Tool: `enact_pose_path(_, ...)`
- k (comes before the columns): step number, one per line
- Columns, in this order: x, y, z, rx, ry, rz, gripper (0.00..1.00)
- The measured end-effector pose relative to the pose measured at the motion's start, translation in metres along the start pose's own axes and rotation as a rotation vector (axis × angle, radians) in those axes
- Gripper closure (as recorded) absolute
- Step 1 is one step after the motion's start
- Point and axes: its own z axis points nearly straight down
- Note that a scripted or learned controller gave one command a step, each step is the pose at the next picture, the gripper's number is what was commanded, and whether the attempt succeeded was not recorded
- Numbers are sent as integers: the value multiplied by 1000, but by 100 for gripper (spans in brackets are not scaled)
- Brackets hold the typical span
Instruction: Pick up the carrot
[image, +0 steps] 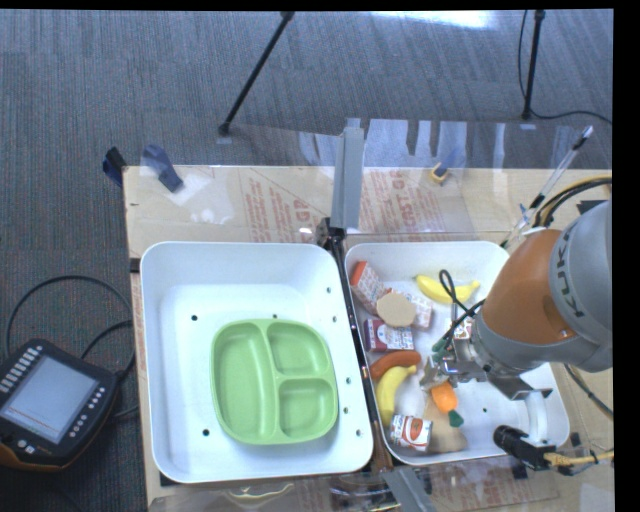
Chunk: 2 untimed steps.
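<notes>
The gripper (441, 381) is positioned low in the right bin (490, 250), directly above the carrot (443, 397); how far its jaws are spread cannot be determined from this angle. The carrot lies near the bin's front, between a banana (391, 390) on its left and bare bin floor on its right, with a small can (411, 431) just in front. The left bin (170, 300) holds a green divided plate (273, 381).

Around the small orange carrot (443, 397), a yellow banana (392, 391) crowds its left and a red-labelled can (411, 431) sits below-left, while bare white bin floor (505, 415) lies open to its right.
</notes>
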Motion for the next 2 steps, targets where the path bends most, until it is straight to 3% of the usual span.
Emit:
enact_pose_path(1,0,0,0,0,0,0,0)
enact_pose_path(2,0,-1,-8,5,2,2,100)
